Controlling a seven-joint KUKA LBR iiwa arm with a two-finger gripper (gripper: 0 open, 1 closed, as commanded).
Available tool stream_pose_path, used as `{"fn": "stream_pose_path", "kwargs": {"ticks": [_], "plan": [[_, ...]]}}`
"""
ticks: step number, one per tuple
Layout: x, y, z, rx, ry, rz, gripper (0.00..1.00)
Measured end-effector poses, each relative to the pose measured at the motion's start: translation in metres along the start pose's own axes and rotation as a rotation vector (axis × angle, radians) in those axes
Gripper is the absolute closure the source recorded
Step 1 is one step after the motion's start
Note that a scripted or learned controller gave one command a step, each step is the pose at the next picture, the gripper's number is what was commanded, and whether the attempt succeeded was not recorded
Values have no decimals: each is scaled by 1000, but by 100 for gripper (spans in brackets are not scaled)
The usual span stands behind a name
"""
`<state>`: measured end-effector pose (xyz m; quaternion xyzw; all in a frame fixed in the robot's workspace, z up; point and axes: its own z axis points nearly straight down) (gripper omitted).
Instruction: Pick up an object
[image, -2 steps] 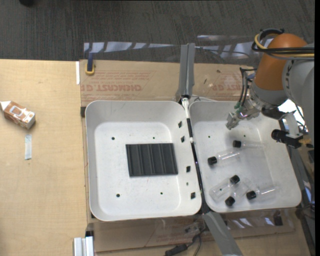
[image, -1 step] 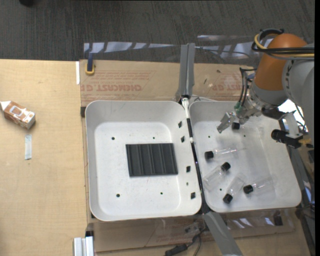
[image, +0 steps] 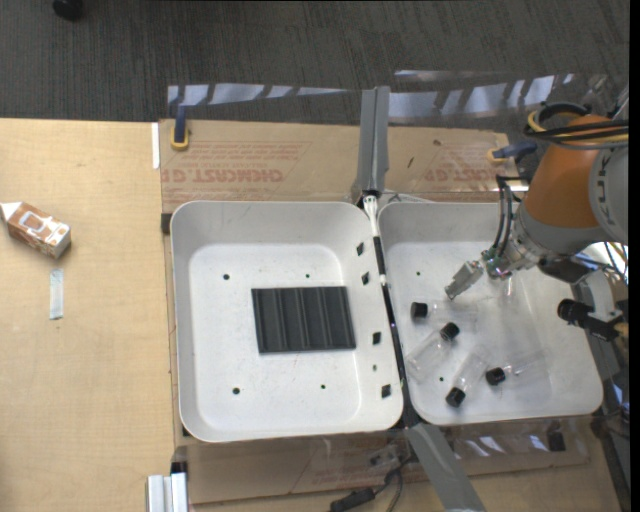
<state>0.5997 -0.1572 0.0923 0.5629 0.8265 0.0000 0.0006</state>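
Several small clear vials with black caps lie in the right bin (image: 570, 400): one cap (image: 419, 310) near the bin's left wall, one (image: 449, 330) just below it, and two more (image: 494, 376) (image: 455, 396) toward the front. My gripper (image: 478, 277) hangs over the bin's upper middle, just up and to the right of the nearest cap and apart from it. The grey arm with its orange band (image: 565, 185) reaches in from the right. I see nothing held at the gripper's tip.
The left bin (image: 200, 300) holds a black ribbed pad (image: 303, 319). A metal divider (image: 374, 150) runs between the bins. On the wooden table to the left sit a small printed box (image: 38, 229) and a white strip (image: 56, 295).
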Motion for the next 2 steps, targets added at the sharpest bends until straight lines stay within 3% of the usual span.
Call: {"fn": "stream_pose_path", "kwargs": {"ticks": [1, 2], "plan": [[-1, 0, -10, -2, -1, 3, 100], [-37, 2, -56, -1, -2, -173, 100]]}}
